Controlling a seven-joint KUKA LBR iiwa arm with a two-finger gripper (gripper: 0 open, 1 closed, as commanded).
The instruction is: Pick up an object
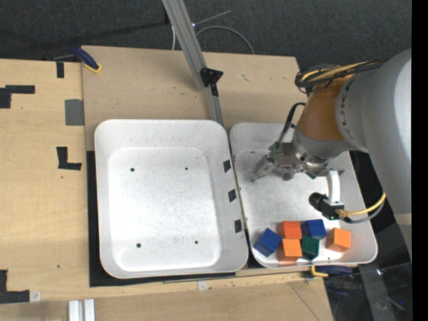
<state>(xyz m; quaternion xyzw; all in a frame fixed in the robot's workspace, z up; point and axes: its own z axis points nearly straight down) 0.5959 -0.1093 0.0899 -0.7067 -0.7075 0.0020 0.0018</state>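
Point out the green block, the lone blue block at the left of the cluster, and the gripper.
green block (309,247): camera view, on its top face.
blue block (267,241): camera view, on its top face.
gripper (259,174): camera view, at its fingertips, over the right bin's floor.

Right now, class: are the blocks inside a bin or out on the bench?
Inside: the blocks lie clustered within the right bin, at its near end.
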